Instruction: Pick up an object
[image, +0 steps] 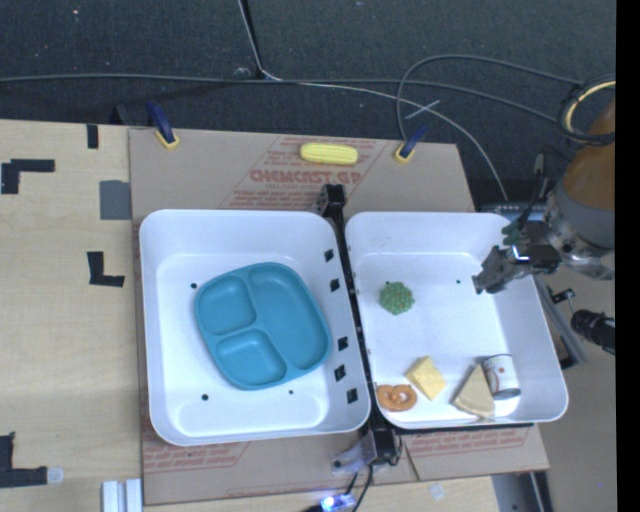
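Broccoli (396, 297), knobbly green, beside smooth yellow cheese wedge (428, 379)

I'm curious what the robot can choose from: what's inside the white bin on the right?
The right bin holds a green broccoli piece, a yellow cheese wedge, a pretzel, a sandwich slice and a small can. Anything beneath them is hidden.

A wooden bench (50, 330) carries black tape marks (100, 270) on its left part; a brown cardboard sheet (290, 175) lies on it, held by two blue clamps (160, 125) at the far edge; behind the bench is dark carpet (120, 50), with thin cables (300, 80) running across it; the light is even.
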